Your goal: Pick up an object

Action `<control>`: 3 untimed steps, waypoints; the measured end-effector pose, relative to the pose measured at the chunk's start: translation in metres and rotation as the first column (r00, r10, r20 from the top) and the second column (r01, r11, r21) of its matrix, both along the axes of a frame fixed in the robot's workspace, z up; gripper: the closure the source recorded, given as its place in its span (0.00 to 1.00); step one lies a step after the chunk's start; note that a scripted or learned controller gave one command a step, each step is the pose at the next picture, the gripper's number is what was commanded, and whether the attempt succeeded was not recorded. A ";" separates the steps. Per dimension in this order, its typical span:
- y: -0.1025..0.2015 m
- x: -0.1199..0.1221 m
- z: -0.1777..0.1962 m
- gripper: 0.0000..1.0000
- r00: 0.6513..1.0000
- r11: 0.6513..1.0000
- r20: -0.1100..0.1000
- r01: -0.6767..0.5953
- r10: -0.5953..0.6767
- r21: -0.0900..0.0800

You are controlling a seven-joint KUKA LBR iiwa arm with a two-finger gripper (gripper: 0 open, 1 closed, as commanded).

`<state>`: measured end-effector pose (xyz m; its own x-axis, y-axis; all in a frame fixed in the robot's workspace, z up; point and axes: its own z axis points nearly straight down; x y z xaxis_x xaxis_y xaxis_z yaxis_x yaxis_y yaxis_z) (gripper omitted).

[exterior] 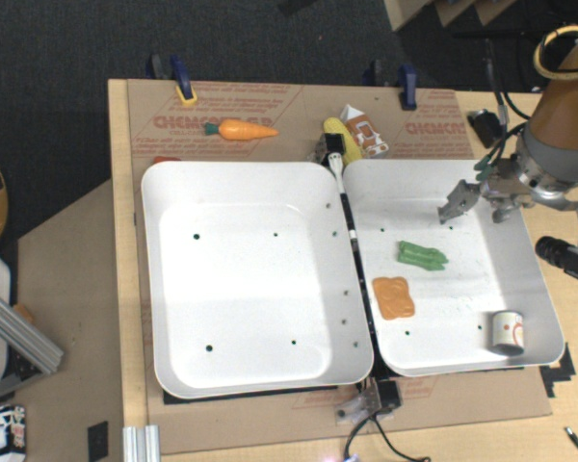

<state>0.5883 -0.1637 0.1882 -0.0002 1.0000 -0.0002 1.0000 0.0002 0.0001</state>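
Reaching in from the right, the grey arm with its orange band held the gripper (479,201) above the upper part of the right bin (433,176). Its two fingers (457,206) were spread apart, with nothing between them, and they hung over bare white floor, apart from every object in that bin.

Three things lay in the right bin. A green object (422,255) rested near the middle, below and to the left of the gripper. An orange, flat, squarish piece (395,297) sat just below it, close to the bin's left wall. A small white cylinder with a red mark (507,331) lay on its side in the lower right corner, well apart from the other two.

The left bin (173,258) sat beside the right one, their inner rims touching along the middle.

On the desk (299,104) behind the bins, a toy carrot (243,131) lay flat above the left bin. Near the seam between the bins, a yellow object (337,135) and a small brown and white packet (366,135) lay together just beyond the rims. Two blue clamps (183,80) gripped the desk's far edge.
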 end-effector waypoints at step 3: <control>0.126 0.023 0.048 1.00 1.000 1.000 0.017 -0.007 0.007 0.002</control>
